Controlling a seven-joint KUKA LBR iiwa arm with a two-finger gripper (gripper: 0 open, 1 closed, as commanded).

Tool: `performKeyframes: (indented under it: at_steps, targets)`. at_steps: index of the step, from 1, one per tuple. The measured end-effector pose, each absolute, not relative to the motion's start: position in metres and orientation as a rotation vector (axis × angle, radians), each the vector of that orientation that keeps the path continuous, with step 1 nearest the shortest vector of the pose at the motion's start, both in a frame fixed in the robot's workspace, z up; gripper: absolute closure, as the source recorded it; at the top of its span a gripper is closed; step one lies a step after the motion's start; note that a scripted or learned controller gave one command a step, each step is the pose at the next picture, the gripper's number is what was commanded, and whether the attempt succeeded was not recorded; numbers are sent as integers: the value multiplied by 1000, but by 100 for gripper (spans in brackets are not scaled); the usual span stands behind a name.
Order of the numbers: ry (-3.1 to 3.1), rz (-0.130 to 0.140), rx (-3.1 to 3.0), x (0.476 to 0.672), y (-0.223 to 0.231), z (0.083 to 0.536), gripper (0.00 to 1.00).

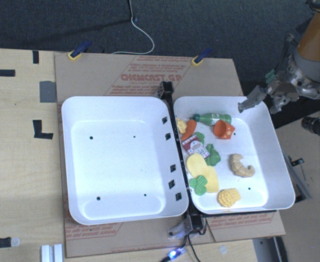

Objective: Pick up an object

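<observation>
- Seen from above at a slant: two shallow white bins side by side on a sheet of brown cardboard [143, 78], atop a pale wooden bench [18, 162].
- Left bin [75, 113] on the cardboard's left half, its inner edge touching the other bin.
- Right bin [274, 162] holding a scatter of small toy foods, mostly crowded toward its left wall.
- At the far end of the right bin: a green bottle [211, 118] lying on its side, with a red-orange piece [223, 129] just beside it and an orange carrot-like piece [189, 127] to the left.
- In the middle: a small red-and-white packet [192, 144], a green leafy piece [212, 157], and a large pale yellow piece [202, 171] touching one another.
- Nearer the front: a green broccoli-like piece [198, 185] against the yellow piece, and a corn cob [228, 197] near the front rim.
- Apart from the cluster, toward the right wall: a tan croissant [241, 166].
- Gripper [250, 103] hanging over the right bin's far right corner, above the rim and well apart from all the toys; nothing between its fingers, but whether wide or narrow cannot be told.
- Grey arm [301, 64] reaching in from the right.
- A thin white cable [140, 29] trailing across the dark carpet [203, 15] beyond the bench.
</observation>
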State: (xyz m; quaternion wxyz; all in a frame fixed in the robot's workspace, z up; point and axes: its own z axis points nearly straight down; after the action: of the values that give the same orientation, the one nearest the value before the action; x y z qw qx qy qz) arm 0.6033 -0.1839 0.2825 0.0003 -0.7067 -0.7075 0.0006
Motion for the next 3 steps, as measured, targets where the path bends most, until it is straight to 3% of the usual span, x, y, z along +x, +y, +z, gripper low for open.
performKeyframes:
  at_steps: [1,2,3]
  targets:
    - [-2224,-1,-2224,601,-145,97,0]
    - [-2182,74,-2209,645,-122,83,0]
    - [-2177,66,-2218,644,-120,82,0]
